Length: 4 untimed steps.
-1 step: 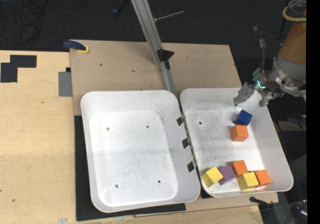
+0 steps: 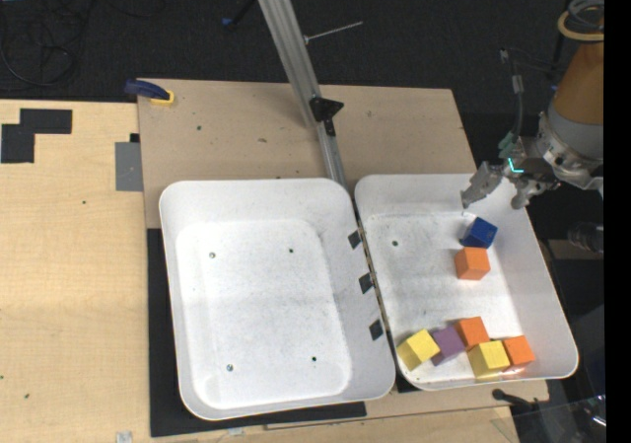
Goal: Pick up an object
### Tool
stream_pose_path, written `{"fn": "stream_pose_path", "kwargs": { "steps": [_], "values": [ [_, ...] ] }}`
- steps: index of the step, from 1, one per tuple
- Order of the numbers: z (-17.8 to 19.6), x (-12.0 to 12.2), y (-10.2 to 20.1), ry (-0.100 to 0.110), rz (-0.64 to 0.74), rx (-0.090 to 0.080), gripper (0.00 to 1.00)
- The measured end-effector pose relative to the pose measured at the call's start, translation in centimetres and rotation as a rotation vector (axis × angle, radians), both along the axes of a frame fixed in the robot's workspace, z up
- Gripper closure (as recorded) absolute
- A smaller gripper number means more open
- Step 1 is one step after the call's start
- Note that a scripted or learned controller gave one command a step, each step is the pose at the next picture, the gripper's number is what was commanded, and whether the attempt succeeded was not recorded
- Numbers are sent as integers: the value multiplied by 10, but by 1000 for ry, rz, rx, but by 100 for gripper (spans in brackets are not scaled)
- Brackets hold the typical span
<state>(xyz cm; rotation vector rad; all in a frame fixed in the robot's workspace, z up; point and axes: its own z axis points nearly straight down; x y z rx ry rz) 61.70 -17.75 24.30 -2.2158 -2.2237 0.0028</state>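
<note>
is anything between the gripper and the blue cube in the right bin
Nothing visible. The gripper sits at the right bin's far edge, just above the blue cube. The nearest orange cube lies on the cube's near side, away from the gripper.

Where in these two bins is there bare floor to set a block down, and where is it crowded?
The left bin has bare floor from wall to wall. In the right bin, the patch between the divider and the blue cube and orange cube is free. The near right corner is crowded: yellow, purple and orange blocks huddle there.

Fixed overhead camera, slanted down — both bins (image 2: 360, 234)
</note>
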Motion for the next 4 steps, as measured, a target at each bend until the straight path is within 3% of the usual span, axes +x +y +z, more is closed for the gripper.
{"fn": "stream_pose_path", "kwargs": {
  "steps": [2, 3, 4],
  "values": [
    [-111, -12, -10, 6, -4, 2, 0],
    [-123, -5, -11, -24, -5, -5, 0],
    [-124, -12, -11, -1, -11, 0, 100]
  ]
}}
